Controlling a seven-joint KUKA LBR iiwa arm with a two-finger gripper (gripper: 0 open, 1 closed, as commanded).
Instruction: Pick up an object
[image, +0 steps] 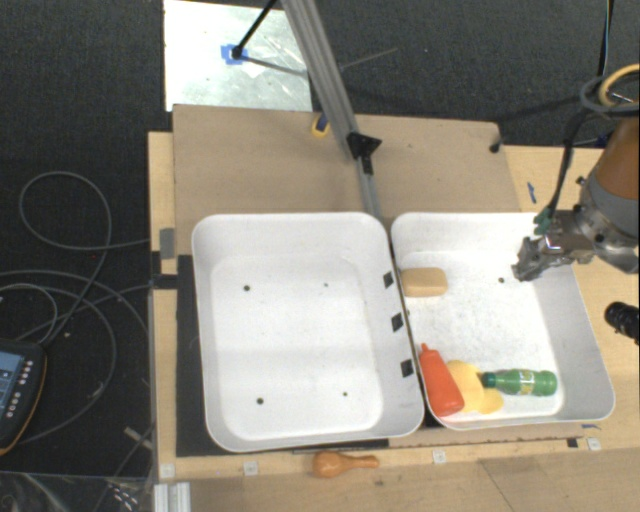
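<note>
Arm over the right bin's far right edge, four objects lying loose inside it.

The gripper (530, 262) hangs above the right bin (470, 232) close to its right rim, toward the far side, with nothing visibly caught in it (whether the claw is apart or together I cannot tell from this angle). A tan block (424, 282) lies against the bin's left wall, well apart from the gripper. Along the near edge sit three more things: an orange-red bottle (440, 380) in the near left corner, a yellow piece (472, 386) touching it on its right, and a green bottle (520, 381) lying on its side just beside that. The left bin (215, 240) stands alongside. A small orange-brown object (343, 462) rests on the bench (260, 160), at its near edge, outside both bins.
</note>
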